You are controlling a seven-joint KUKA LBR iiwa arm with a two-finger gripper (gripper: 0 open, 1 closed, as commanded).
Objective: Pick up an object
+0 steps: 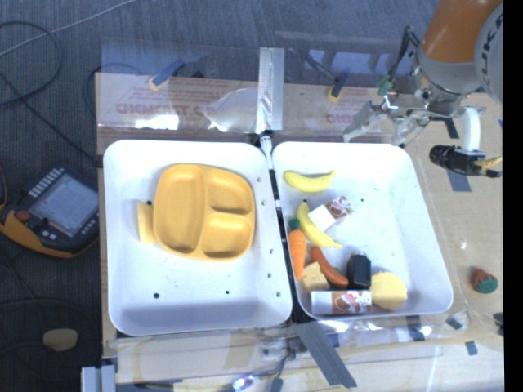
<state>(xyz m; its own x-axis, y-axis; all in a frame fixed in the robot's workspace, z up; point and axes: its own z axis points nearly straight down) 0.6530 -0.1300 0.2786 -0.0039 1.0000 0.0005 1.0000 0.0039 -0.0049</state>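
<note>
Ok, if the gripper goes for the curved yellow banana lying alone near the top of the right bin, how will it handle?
The curved yellow banana looks like smooth moulded plastic, so probably light, stiff and somewhat slippery. Its curved shape suggests it may rock or spin if nudged off-centre. It lies apart from the clutter in the right white bin, so a push would likely slide it freely across the floor.

We look down from one fixed camera above the bench, at a slant, far enough back to take in both white bins: the left bin [122, 300] and the right bin [425, 219], side by side. Dark floor [49, 55] lies beyond the far edge, and the arm [462, 31] enters at upper right.
</note>
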